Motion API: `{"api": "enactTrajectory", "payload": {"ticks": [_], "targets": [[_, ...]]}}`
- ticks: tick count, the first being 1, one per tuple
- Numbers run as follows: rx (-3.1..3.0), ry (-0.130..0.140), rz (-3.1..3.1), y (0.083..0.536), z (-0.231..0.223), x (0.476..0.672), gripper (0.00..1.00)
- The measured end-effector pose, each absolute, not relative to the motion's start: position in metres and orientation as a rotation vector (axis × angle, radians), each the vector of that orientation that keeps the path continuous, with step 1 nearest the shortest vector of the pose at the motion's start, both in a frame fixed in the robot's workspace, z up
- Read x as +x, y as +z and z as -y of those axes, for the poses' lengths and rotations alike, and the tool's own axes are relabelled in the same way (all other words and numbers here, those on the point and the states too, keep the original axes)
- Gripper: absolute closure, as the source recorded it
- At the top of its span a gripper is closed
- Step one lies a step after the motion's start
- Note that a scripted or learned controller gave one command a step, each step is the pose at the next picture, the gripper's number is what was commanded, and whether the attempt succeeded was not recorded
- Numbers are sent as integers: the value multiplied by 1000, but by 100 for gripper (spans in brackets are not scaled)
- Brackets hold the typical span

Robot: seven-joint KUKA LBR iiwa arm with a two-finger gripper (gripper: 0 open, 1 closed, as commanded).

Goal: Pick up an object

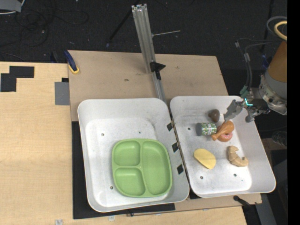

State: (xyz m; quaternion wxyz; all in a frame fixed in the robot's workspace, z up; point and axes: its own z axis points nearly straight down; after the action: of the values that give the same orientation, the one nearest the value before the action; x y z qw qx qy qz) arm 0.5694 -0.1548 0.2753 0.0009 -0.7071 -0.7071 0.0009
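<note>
Camera view: the gripper (243,109) is seen spread open and holding nothing, over the 2 o'clock edge of the right bin (262,182). Inside that bin are laid a brown lump (213,114), a green can (206,129) on its side, an orange-pink toy (224,131), a yellow piece (205,158) and a tan piece (237,156). A green divided plate (141,167) is set in the left bin (93,125).

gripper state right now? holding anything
Gripper: open, holding nothing, above the right bin's far right edge, apart from the items in it.
</note>
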Motion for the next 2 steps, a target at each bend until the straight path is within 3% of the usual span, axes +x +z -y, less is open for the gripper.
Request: {"api": "enactTrajectory", "payload": {"ticks": [1, 2], "targets": [[-2221, 2, 2221, 276, 155, 570, 0], [-2218, 7, 2216, 227, 160, 561, 0]]}}
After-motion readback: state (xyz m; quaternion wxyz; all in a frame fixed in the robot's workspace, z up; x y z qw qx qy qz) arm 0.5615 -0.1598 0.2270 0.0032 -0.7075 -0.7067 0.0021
